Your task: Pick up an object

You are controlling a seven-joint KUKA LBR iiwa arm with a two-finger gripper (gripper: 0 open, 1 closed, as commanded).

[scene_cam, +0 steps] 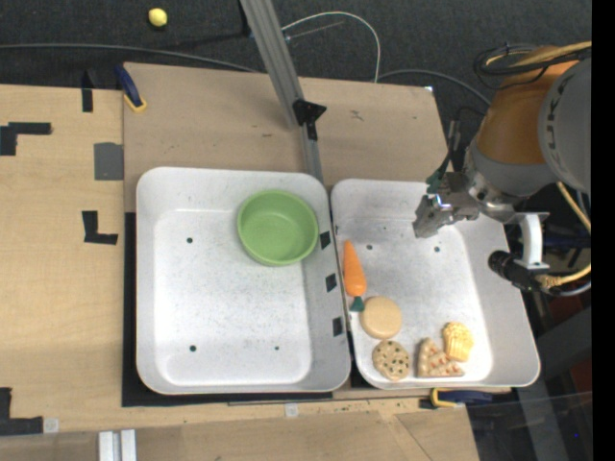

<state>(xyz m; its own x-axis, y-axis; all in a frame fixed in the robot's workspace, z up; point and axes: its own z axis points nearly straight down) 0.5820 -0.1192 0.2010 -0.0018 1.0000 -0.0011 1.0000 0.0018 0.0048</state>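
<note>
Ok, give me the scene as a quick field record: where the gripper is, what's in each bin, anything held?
gripper: over the right bin's upper part, nothing visibly held
left bin: green bowl near its upper right
right bin: carrot by left wall; round bun, cookie, small orange piece, yellow corn-like piece along the bottom
fingers: state unclear

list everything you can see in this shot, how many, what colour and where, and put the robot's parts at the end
white bins: two, white, side by side on the bench
bowl: one, green, left bin, upper right part
carrot: one, orange, right bin, by its left wall
bun: one, tan, right bin, below the carrot
cookie: one, brown, right bin, bottom edge
snack pieces: two, yellow-orange, right bin, bottom right
ball: one, yellow, floor at top left
arm: one, grey and orange, right
gripper: one, grey, over right bin's upper part
</note>
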